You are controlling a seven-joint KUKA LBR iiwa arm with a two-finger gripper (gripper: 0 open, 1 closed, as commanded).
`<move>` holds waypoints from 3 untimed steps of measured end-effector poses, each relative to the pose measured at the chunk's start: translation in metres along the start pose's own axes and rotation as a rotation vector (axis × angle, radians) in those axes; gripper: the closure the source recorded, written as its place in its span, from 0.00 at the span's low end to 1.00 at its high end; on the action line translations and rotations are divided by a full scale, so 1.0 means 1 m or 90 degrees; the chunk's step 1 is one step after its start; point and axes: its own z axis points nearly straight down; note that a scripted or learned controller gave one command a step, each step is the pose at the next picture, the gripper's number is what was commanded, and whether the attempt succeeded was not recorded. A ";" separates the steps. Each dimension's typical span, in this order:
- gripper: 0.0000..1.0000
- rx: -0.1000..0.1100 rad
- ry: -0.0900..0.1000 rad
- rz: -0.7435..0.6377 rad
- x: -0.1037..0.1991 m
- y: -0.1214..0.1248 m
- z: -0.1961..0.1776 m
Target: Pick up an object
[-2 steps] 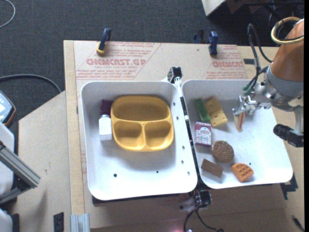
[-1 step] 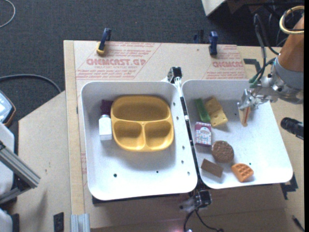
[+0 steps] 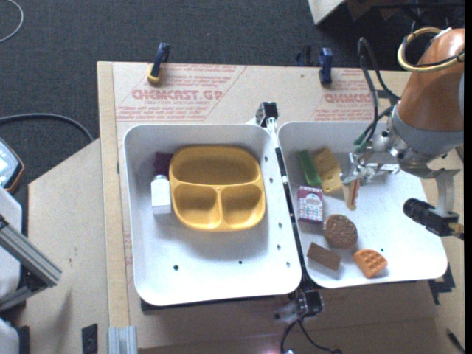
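Gripping an orange stick [image 3: 354,192], claw [image 3: 355,174] clamped on it, over right bin [image 3: 413,234].

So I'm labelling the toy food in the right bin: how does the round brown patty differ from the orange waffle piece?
The round brown patty is a dark, speckled disc; the orange waffle piece is bright orange, wedge-like, with a grid pattern. The patty looks larger. It lies near the bin's middle, while the waffle lies nearer the front edge. Both lie flat in the right bin, apart from each other.
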 end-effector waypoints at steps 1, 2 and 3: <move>1.00 0.000 0.000 0.000 0.046 -0.022 0.007; 1.00 0.000 0.001 -0.002 0.104 -0.036 0.006; 1.00 0.000 -0.001 0.002 0.112 -0.046 0.005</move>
